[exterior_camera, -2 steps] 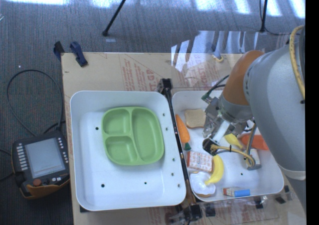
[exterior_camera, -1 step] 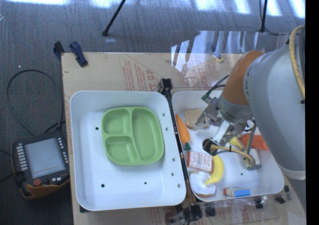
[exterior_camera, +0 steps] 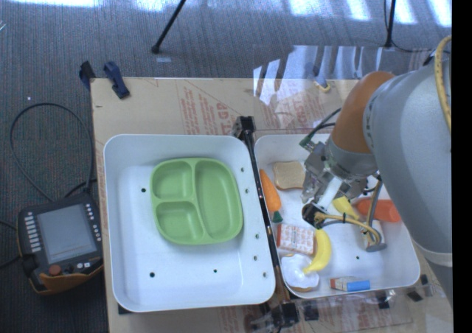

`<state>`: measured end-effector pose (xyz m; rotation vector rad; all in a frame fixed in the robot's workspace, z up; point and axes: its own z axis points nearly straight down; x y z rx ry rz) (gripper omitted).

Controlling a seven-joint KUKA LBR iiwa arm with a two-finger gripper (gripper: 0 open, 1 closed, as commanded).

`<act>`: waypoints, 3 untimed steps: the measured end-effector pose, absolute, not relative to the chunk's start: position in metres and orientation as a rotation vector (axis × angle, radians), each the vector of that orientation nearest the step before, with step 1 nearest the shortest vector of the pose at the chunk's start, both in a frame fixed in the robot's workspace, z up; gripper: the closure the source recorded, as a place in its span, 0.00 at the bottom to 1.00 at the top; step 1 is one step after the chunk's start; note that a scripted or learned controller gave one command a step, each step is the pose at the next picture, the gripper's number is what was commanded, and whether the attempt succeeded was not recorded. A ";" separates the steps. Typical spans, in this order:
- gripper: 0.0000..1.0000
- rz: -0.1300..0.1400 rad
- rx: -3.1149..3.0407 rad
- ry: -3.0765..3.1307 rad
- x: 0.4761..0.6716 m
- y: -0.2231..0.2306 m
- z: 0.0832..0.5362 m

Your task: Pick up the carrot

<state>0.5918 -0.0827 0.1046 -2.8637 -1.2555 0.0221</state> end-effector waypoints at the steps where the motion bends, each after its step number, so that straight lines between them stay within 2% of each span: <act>1: 0.00 0.024 -2.862 -1.258 0.592 -0.082 0.104; 2: 0.00 0.014 -2.878 -1.237 0.528 -0.089 0.085; 3: 0.00 -0.014 -2.911 -1.184 0.641 -0.049 0.193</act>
